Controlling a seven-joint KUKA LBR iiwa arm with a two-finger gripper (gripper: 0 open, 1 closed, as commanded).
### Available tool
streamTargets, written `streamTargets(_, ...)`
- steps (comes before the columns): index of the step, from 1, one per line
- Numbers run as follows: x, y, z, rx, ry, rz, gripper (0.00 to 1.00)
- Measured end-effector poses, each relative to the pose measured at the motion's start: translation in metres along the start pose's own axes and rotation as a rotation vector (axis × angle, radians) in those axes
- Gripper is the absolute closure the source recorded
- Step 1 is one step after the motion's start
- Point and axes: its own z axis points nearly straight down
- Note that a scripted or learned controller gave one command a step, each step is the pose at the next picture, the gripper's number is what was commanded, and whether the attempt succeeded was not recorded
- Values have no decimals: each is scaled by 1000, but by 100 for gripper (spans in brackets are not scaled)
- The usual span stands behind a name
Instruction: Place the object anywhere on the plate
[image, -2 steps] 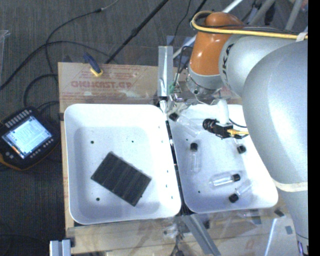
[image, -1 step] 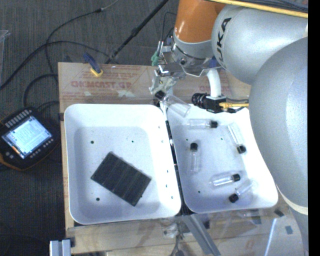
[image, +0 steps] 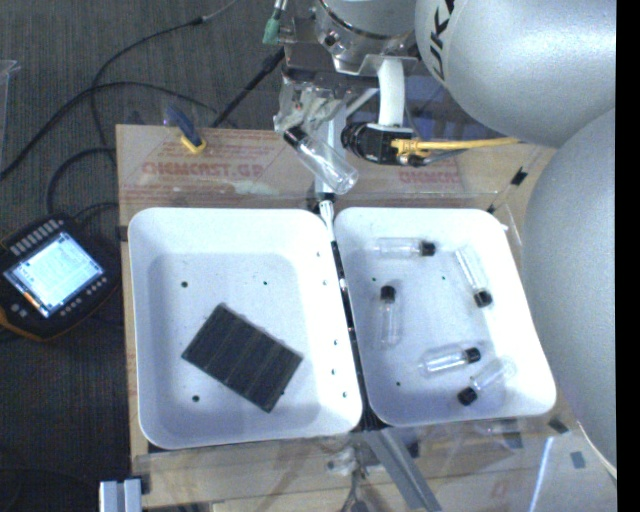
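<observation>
My gripper (image: 312, 120) is up high, past the far edge of the two white bins, over the desk (image: 230, 165). Between its fingers I hold a clear little bottle (image: 328, 163) with a black cap. The bottle hangs at a slant, with its cap end up near my fingers and its clear end pointing down toward the gap between the bins. It is not touching either bin.

The left bin (image: 150, 290) has the plate (image: 242, 358) in it. The plate is dark, flat and ridged, shaped like a rectangle, and it lies turned at an angle near the middle of the bin floor. Nothing lies on top of it.

The right bin (image: 520, 300) has more clear bottles with black caps, all lying on their sides. One bottle (image: 402, 247) is near the far wall. One (image: 473, 277) is by the right wall. One (image: 388, 312) lies close to the left wall, with its cap pointing away. One (image: 449, 358) is near the front, and the last one (image: 482, 382) is just beside it, closer to the front corner.

A small screen box (image: 52, 275) glows on the floor to the left of the desk, with black cables (image: 110, 90) running near it. A blue and yellow clip (image: 185, 128) lies at the far left of the desk.
</observation>
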Motion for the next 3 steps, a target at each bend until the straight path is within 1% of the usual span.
streamTargets(1, 77, 13, -11, 1, -1, 74, 100)
streamTargets(2, 77, 13, -11, 3, 0, 666, 100)
streamTargets(3, 75, -45, -11, 2, -2, 318, 100)
